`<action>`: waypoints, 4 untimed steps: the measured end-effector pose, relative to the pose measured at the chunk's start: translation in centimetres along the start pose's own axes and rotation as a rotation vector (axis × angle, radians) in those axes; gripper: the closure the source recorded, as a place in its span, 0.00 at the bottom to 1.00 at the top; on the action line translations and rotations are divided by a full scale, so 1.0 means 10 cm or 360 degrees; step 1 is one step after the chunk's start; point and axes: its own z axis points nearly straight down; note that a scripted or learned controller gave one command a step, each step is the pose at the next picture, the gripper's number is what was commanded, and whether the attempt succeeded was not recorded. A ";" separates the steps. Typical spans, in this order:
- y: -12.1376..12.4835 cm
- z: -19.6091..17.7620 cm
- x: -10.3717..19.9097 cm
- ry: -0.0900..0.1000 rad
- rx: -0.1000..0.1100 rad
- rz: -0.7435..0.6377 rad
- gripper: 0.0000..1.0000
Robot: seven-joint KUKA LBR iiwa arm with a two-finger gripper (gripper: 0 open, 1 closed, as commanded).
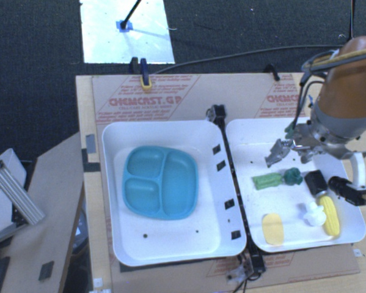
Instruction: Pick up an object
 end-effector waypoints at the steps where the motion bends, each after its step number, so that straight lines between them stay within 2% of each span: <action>1: 0.02 -0.07 0.00 -0.0002 -0.0021 -0.0003 0.00; 3: 0.09 1.16 -0.02 0.0000 -0.0014 0.0000 0.00; 4: 0.09 1.52 -0.02 0.0000 -0.0016 0.0000 0.00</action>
